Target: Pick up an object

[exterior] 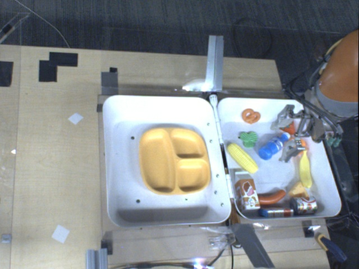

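Progress on the task looks to be at an early stage: the end effector [290, 134] hangs low over the right bin [331, 175] with its fingers spread wide, and nothing sits between them, so I judge that no object is picked up yet. The blue bottle [273, 147] lies just beside the fingers, toward the middle of this bin, and it seems the most probable target — but this is only my guess from the position. What is left is nearly everything: to bring the fingers around one thing, to close them, and to lift. In the right bin I count one of each thing: one orange pretzel [251, 116] near the far edge, one green toy [248, 138] close to the blue bottle, one corn cob [242, 157] by the wall next to the left bin, one banana [305, 171] along the right side, one red-brown can [246, 193] in the near left corner, one sausage [272, 195] next to it, one dark marker-like stick [276, 212] at the near edge, and one small can [306, 207] in the near right corner. A small yellow-orange piece lies between the sausage and the small can, but I cannot tell what it is. The left bin [118, 167] holds one yellow tray [173, 160] with compartments, resting in the middle. There are two bins on the surface [50, 167], side by side and touching.
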Robot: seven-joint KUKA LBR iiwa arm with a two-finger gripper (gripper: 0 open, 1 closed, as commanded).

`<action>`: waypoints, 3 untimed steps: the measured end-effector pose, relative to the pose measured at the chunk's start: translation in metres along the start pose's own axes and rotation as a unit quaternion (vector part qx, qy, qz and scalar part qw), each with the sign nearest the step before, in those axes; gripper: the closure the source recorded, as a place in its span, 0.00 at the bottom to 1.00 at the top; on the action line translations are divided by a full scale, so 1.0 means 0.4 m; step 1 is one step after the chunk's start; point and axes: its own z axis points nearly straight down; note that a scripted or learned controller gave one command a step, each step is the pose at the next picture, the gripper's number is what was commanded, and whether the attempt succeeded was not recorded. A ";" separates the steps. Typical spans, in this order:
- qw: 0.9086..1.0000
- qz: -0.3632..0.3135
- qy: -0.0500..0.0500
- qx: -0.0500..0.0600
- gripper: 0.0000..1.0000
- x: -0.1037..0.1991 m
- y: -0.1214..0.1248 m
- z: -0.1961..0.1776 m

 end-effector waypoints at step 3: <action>0.940 0.341 -0.002 0.000 0.00 -0.018 -0.062 0.330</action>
